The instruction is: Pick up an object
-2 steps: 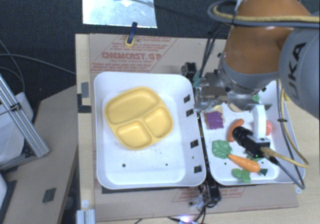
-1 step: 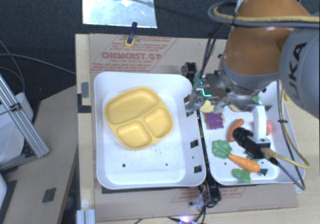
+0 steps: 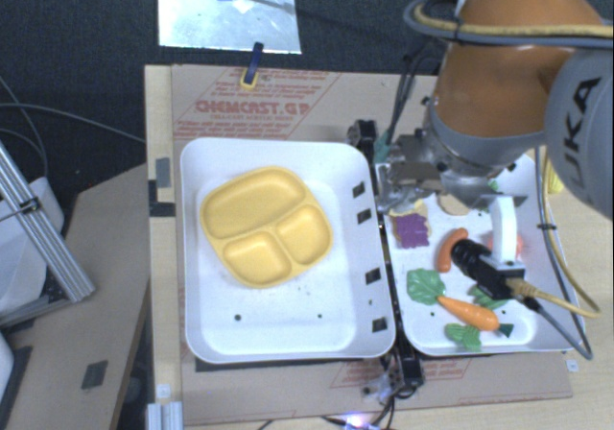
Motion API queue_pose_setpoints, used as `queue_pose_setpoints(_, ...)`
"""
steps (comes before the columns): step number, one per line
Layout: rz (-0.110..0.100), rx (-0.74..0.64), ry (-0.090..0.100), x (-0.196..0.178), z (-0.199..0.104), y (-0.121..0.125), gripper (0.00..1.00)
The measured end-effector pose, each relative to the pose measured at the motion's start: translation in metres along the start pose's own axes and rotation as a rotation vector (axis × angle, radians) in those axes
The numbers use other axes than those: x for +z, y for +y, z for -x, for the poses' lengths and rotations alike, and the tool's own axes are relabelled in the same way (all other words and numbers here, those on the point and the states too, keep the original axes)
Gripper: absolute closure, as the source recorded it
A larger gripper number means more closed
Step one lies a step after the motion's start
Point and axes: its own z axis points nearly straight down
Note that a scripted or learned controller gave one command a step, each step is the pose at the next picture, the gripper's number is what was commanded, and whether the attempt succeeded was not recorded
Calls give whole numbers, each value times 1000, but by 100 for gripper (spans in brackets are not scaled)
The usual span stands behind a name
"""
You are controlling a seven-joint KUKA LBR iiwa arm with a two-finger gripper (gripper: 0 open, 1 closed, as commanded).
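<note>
Reaching in from the right, bent low over the right bin (image 3: 552, 337), orange band uppermost. Hand (image 3: 408, 190) down at the bin's upper left corner, near the divider; open or closed, cannot tell. Just below the hand, a purple toy (image 3: 412, 230). Farther down and right: orange sausage piece (image 3: 451, 248), green leafy piece (image 3: 423, 285), carrot (image 3: 469, 312). In the left bin (image 3: 288, 337), a yellow divided tray (image 3: 265, 225), well apart from the hand.
</note>
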Motion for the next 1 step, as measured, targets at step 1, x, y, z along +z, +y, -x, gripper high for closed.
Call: queue_pose_setpoints(1,2,-6,0,-10,0,1,100)
